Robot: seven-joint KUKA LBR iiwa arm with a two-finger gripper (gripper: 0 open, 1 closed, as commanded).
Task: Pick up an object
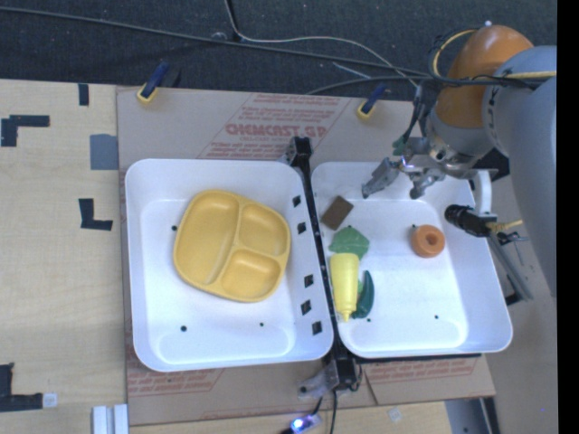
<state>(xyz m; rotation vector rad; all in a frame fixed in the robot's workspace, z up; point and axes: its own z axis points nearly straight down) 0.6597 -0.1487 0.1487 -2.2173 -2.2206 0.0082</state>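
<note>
Jaws [402,181] stand apart with nothing between them, hovering over the rear of the right bin [452,328]. Nearest candidate, the brown block [336,211], lies just left and forward of them. The orange ring [427,240] sits forward-right. The arm reaches in from the right, wrist angled downward.

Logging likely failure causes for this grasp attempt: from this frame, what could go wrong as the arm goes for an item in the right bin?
1. The end effector hangs over the right bin's back edge, apart from every item, so a straight descent may close on nothing.
2. The corn lies against the green pieces beside the bin wall; a grasp there could catch two items or hit the wall.
3. The orange ring might roll away.
</note>
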